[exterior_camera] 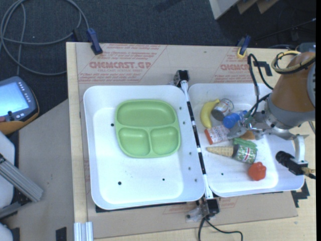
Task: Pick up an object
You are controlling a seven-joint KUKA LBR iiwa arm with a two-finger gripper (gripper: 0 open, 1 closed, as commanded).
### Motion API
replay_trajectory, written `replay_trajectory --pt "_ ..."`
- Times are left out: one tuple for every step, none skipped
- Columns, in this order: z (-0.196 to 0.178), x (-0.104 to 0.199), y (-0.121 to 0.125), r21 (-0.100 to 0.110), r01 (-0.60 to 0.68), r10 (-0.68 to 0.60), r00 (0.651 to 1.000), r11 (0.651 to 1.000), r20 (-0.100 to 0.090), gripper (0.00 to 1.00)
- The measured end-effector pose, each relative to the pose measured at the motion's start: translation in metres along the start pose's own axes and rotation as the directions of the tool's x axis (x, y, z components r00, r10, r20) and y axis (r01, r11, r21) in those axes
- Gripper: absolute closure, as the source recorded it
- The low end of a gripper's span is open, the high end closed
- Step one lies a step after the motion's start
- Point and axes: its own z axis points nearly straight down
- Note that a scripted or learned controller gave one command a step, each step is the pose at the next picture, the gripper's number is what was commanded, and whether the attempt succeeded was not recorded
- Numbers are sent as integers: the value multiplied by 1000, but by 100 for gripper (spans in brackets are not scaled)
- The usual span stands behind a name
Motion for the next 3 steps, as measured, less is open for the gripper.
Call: replay_trajectory --pt "24 58 -17 -13 1 -1 1000 1000 5 0" --pt "25 23 -31 -12 1 -1 1000 1000 4 0" --pt "14 21 -31 -16 -1 1 1000 1000 9 100"
